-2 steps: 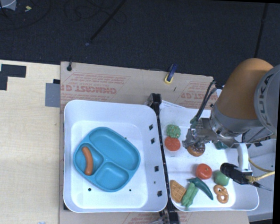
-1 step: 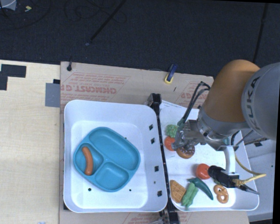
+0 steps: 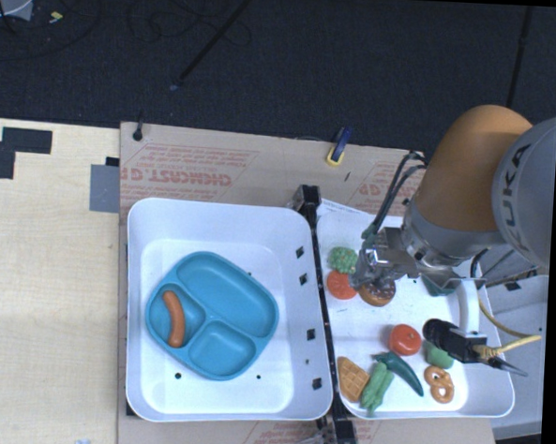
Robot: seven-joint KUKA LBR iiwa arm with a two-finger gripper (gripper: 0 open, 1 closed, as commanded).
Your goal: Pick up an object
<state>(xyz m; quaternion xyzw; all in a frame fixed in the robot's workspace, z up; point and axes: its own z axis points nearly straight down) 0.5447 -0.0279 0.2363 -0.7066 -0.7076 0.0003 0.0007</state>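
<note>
We see grey two-finger gripper (image 3: 376, 269) low in right shallow white bin (image 3: 492, 400), just above brown round toy (image 3: 378, 294), beside red tomato-like ball (image 3: 341, 286) and green broccoli-like lump (image 3: 342, 259). Grip state: we cannot tell. Orange sausage (image 3: 173, 318) lies in blue divided plastic tray (image 3: 226, 302), left bin.

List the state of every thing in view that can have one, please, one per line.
Blue divided plate: in the left bin, flat, a sausage in its left compartment.
Tool: low over the right bin, beside the broccoli.
Tomato: resting in the right bin, free.
Pretzel: flat, near the right bin's front corner.
Green pepper: lying on its side.
</note>
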